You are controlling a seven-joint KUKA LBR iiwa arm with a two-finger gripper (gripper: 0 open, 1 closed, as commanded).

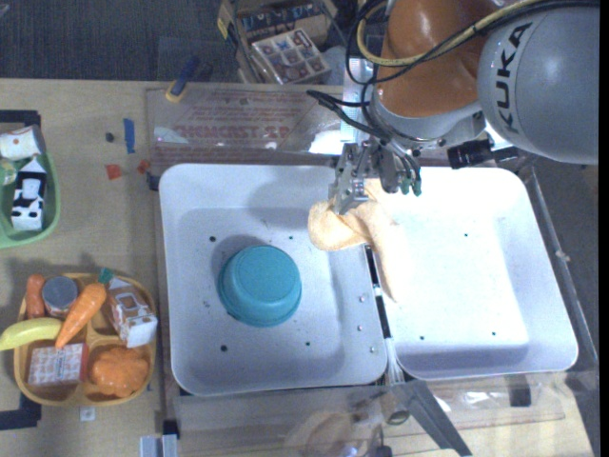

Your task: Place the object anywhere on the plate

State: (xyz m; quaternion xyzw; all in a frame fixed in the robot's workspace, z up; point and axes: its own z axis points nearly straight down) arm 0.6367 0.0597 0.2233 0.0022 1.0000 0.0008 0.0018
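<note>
The tool (354, 190) pinches a pale yellow cloth (354, 227) hanging over the divide between the bins, so carry it high and left, squarely above the blue plate (261, 285).

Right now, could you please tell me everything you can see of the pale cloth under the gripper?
The cloth is pale peach or cream, soft and crumpled. It is bunched at the right edge of the left bin and trails across the divider towards the right bin. Its top sits directly under the gripper, which seems to touch or pinch it, though the grip itself is unclear. It lies apart from the blue plate.
</note>
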